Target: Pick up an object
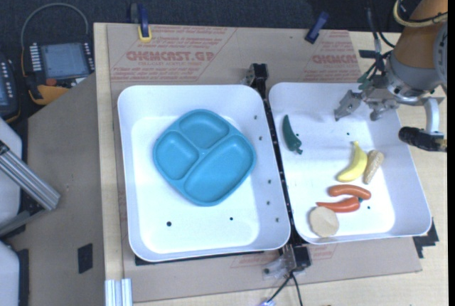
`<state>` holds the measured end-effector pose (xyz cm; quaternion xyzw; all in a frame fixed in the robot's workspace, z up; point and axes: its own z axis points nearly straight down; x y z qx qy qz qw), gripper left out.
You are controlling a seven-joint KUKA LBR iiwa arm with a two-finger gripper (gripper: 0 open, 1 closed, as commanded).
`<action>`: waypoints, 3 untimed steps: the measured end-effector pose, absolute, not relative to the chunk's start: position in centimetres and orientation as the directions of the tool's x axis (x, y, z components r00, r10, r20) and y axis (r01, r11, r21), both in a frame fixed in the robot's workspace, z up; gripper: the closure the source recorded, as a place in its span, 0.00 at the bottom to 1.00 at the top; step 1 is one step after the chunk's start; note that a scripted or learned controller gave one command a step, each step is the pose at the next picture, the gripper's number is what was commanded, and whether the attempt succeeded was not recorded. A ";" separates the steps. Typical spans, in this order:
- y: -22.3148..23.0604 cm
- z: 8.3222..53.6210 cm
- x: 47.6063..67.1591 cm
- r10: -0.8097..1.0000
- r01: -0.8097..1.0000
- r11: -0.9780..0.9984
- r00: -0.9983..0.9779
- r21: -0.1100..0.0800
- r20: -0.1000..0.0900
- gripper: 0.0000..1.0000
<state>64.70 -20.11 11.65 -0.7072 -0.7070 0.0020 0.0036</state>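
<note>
Yellow and smooth, the toy banana (352, 163) in the right bin (402, 226) looks like your easiest pick: probably light, stiff plastic, a little slippery, so close across its curved middle, not its tapered ends. It lies in the bin's middle, touching a tan, bread-like piece (372, 166) on its right, which may get nudged or caught with it. Just below lie two reddish sausage-like pieces (348, 192) and a pale round slice (325, 221); a dark green pod (291, 134) lies apart near the left wall. Your gripper (361, 104) hovers at the bin's upper part, fingers spread and nothing between them, well short of the banana. The left bin (135, 176) holds a blue divided plate (204, 156), clear of your path.
</note>
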 end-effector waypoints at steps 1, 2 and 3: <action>-20.1 13.2 65.0 1.000 1.000 0.001 -0.001 0.002 -0.001 1.00; -20.9 18.4 64.5 1.000 1.000 0.000 0.000 0.008 -0.004 1.00; -21.8 24.4 64.3 1.000 1.000 0.000 0.000 0.010 -0.004 1.00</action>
